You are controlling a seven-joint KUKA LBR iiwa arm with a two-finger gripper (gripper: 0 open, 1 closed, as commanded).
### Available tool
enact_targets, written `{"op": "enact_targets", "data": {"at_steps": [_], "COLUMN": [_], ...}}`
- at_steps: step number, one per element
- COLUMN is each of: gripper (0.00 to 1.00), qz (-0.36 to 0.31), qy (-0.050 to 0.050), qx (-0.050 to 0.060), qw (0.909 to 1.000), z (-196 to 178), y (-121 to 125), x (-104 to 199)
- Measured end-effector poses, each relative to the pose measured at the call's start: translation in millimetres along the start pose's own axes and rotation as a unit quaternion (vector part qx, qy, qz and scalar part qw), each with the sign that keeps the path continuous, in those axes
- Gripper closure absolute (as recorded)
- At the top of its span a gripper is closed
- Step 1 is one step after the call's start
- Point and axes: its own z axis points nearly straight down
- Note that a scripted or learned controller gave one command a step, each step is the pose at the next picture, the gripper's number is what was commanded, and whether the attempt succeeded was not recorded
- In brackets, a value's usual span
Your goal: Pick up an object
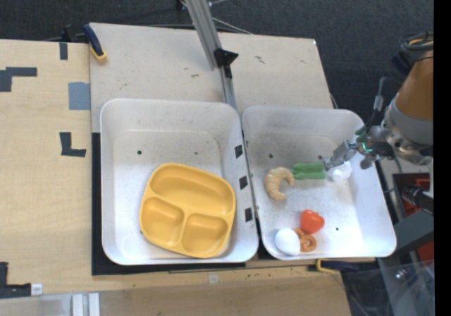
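1. A green object (308, 171), oblong and lying flat, is seen in the right bin (366, 233), just beside the gripper (340, 161) and touching or nearly touching a small white piece (339, 174) at its outer end.
2. The gripper is pictured low over the right bin, at the green object's arm-side end; whether its claw is apart or together cannot be told at this size.
3. Nothing is seen between the fingers, so the step in hand is judged to be the approach, with no grasp yet made.
4. A croissant-shaped toy (279, 183) is shown on the green object's other side, close by; a red object (311, 221), a white egg-like ball (287, 240) and a small orange piece (306, 240) lie nearer the right bin's front wall.
5. A yellow divided tray (187, 209) is held in the left bin (116, 166), well apart from the green object.
6. The next move is judged to call for the claw to be centred across the green object's narrow width and lowered before closing.
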Motion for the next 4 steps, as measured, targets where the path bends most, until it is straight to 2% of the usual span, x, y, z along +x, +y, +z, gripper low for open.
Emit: {"op": "enact_targets", "data": {"at_steps": [1,2,3,4], "gripper": [0.0,0.0,1.0,1.0], "qz": [0.0,0.0,0.0,0.0], "qy": [0.0,-0.001,-0.001,-0.001], "qx": [0.003,-0.001,-0.001,-0.003], "qw": [1.0,1.0,1.0,1.0], "z": [63.4,113.6,102.5,40.7], "y": [1.6,2.1,2.2,8.4], "x": [3.0,3.1,3.7,1.4]}}
